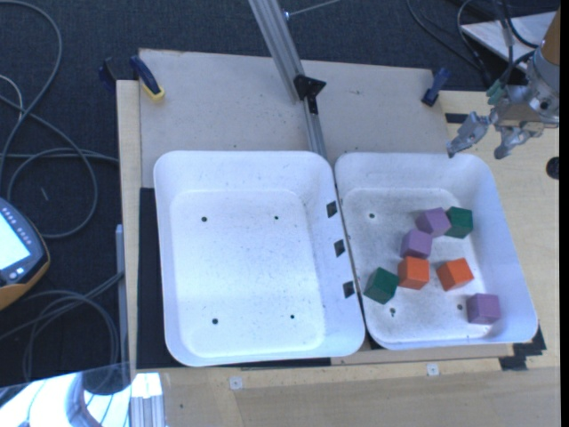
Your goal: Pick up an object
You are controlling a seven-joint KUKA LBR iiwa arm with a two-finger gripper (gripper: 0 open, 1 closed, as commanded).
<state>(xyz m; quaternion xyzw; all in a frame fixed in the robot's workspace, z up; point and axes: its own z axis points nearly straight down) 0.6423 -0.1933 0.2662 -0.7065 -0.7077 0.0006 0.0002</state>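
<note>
Several small blocks lie in the right bin (pixel 498 198). Two purple blocks (pixel 433 221) (pixel 416 243) sit near the middle, with a green block (pixel 460 221) beside them. Below them lie two orange blocks (pixel 413 272) (pixel 454 273), another green block (pixel 382 285) at the lower left and a third purple block (pixel 483 307) at the lower right. My gripper (pixel 484 140) hangs above the bin's far right corner, open, its two fingers spread apart with nothing between them. It is well clear of the blocks.
The left bin (pixel 169 238) sits beside the right one, joined by black clips (pixel 339 247). A metal pole (pixel 280 38) slants across the back. Blue clamps (pixel 147 76) (pixel 434 85) grip the board's far edge. Cables and a tablet (pixel 13 247) lie at the left.
</note>
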